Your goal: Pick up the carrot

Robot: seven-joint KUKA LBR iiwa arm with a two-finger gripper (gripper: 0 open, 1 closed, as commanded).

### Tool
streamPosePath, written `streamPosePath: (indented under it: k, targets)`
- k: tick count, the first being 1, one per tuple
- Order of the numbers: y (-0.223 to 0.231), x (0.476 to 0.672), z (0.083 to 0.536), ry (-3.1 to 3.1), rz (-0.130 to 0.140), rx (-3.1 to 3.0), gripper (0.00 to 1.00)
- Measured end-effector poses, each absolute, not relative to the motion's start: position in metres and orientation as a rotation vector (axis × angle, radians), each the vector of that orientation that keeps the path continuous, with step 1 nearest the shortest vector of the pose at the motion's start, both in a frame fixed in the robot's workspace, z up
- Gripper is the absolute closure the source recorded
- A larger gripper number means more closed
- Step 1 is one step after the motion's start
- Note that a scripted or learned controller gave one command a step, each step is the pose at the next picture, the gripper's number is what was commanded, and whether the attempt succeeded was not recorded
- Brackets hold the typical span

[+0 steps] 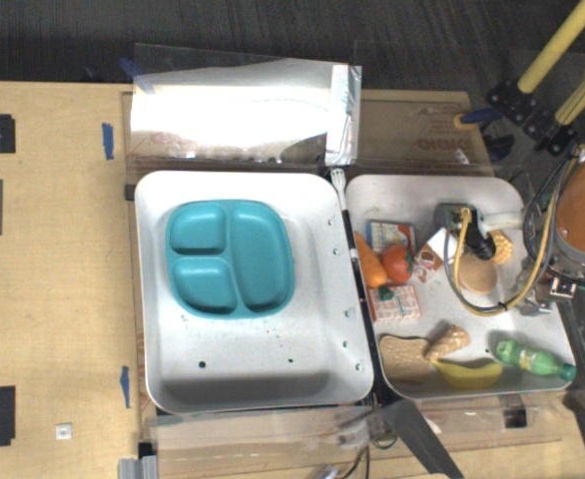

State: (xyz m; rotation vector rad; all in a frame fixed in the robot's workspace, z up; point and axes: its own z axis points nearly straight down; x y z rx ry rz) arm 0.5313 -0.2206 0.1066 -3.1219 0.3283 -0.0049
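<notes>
The carrot (370, 264) is a short orange piece lying at the left wall of the right bin (412, 190), its length running toward the back of the bin. A red tomato (396, 262) touches its right side. My gripper (440, 243) hangs over the middle of the right bin, a short way to the right of the carrot and tomato and apart from both. The arm comes in from the right edge with its orange band (578, 210).
Around the carrot lie a small printed carton (387, 235) behind it and a flat printed pack (398, 303) in front. Nearer the front are a bread slice (402, 353), a banana (468, 371) and a green bottle (530, 357). The left bin (173, 367) holds a teal divided plate (231, 257).
</notes>
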Motion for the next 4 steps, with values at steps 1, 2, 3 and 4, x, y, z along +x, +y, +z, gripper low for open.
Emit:
streamPosePath:
  k: [1,2,3,4]
  targets:
    - [-0.165,0.514,0.088,0.312,-0.005,-3.126,1.0]
    - [-0.184,0.522,0.088,0.313,-0.009,-3.121,1.0]
    - [-0.12,0.52,0.112,0.308,0.003,-3.122,1.0]
    - [-0.155,0.496,0.142,0.831,0.004,-3.028,1.0]
